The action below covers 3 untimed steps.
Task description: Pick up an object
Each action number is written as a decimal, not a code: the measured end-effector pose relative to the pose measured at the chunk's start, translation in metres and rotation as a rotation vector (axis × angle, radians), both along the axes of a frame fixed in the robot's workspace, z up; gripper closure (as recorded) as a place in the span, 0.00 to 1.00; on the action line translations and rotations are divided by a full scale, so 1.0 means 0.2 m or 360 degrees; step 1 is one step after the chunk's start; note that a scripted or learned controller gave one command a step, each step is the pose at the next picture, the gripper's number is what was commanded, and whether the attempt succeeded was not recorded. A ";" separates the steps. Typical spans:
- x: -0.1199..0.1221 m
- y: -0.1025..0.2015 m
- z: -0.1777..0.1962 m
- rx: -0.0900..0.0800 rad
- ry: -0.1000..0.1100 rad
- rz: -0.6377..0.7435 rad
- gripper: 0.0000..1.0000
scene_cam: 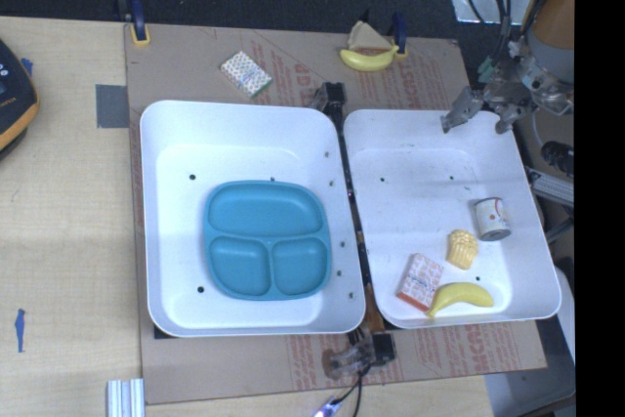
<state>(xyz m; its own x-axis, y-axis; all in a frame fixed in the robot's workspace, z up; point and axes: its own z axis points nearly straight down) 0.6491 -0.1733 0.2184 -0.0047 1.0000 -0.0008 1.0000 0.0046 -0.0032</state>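
Note:
In the right bin [420, 181] lie a small silver can [490, 218], a yellow corn cob [462, 249], a yellow banana [461, 298] and a pink-and-white packet [421, 280], all in its near right corner. My gripper [480, 112] hangs over the bin's far right corner, well away from these objects. Its two dark fingers are spread apart with nothing between them.
The left bin [166, 210] holds a blue divided plate [266, 238]. Beyond the bins, on the cardboard, lie another banana [367, 59] and a small patterned packet [245, 72]. A yellow-and-black device [12, 98] sits at the far left edge.

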 end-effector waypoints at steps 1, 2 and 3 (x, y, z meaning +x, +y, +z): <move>-0.23 -0.13 -0.37 -0.0001 0.0005 0.0000 0.00; -0.46 -0.09 -0.43 0.0000 0.0003 0.0002 0.00; -0.66 -0.03 0.17 0.0000 -0.0004 -0.0002 0.00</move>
